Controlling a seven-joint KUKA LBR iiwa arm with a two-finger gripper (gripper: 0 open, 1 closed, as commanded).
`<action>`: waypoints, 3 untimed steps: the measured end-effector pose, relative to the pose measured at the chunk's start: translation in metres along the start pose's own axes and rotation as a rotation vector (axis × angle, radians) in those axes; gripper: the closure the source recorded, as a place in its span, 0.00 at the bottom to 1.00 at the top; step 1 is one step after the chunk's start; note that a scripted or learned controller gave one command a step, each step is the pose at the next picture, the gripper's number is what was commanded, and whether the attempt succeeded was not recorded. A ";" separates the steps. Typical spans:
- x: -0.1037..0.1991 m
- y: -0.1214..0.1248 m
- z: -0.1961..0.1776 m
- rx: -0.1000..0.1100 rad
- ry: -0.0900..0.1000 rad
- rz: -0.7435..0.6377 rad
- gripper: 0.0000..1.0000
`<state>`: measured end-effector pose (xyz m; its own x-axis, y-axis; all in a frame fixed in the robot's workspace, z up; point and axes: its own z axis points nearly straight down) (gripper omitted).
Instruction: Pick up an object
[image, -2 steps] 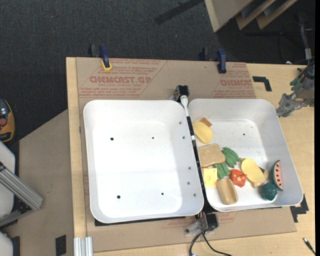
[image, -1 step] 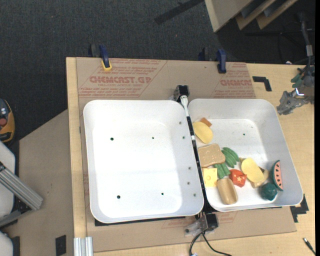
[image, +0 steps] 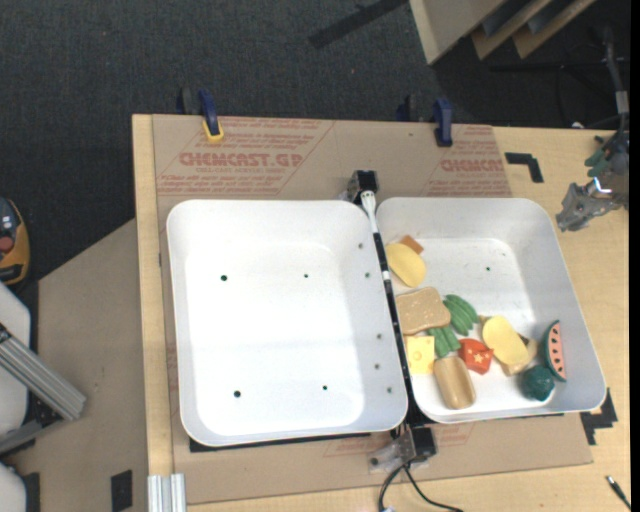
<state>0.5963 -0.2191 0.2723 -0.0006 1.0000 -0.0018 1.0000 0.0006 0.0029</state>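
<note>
Gripper (image: 592, 196) at far right edge, outside right bin (image: 500, 215), above the bench; finger state impossible to tell, nothing seen held. Toy foods clustered in right bin's near half: bread (image: 421, 309), yellow chip (image: 406, 264), tomato (image: 475, 354), watermelon slice (image: 556, 350). Left bin (image: 200, 230) beside, touching.

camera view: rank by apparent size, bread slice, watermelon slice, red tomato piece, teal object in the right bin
1. bread slice, clearly the largest.
2. watermelon slice and teal object: these look about alike, so I won't rank one over the other.
3. red tomato piece, slightly smallest, though partly tucked among its neighbours.
</note>
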 end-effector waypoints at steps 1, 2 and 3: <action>-0.005 0.008 0.004 -0.001 -0.001 0.000 1.00; 0.003 -0.011 0.002 0.005 0.002 0.001 1.00; -0.005 -0.002 0.000 -0.001 -0.001 0.000 1.00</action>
<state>0.5944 -0.2241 0.2725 -0.0002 1.0000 -0.0029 1.0000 0.0002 0.0040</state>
